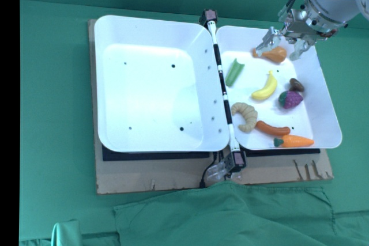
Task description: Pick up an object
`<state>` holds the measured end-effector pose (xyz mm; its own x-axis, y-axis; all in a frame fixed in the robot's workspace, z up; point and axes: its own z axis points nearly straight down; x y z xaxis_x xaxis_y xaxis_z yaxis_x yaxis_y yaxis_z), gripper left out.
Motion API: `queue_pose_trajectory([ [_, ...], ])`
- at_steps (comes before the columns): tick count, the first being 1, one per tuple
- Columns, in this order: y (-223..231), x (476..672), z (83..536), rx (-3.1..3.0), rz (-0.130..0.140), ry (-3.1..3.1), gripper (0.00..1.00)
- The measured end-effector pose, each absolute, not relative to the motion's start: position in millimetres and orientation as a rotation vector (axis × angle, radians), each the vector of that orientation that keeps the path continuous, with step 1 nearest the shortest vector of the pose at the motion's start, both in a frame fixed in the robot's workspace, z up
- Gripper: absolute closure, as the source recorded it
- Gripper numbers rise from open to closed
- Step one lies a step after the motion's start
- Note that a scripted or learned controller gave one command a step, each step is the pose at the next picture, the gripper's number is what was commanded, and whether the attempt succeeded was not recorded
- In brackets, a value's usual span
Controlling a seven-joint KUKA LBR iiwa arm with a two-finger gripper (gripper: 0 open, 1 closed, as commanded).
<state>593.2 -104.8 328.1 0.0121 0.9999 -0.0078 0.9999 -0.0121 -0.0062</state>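
Claw (285, 46) spread wide, straddling orange drumstick toy (271, 54) near far edge of right bin (326, 106). Best lowered straight, centred on thick end, shut before lifting; banana (264, 87) well apart.

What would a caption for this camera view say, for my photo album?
Robot gripper hovers open over an orange drumstick toy in the right bin, beside a banana and carrot.

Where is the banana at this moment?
The banana lies in the right bin, near its middle. The green bean pod is to its left, the purple berry to its right, and the drumstick beyond it.
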Motion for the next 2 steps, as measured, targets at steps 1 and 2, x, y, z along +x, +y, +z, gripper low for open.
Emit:
queue_pose_trajectory([
  [1,-144.4,606.2,402.4,2.222,0.002,2.208,0.00],
  [2,-143.9,607.3,408.3,2.227,-0.008,2.211,1.00],
])
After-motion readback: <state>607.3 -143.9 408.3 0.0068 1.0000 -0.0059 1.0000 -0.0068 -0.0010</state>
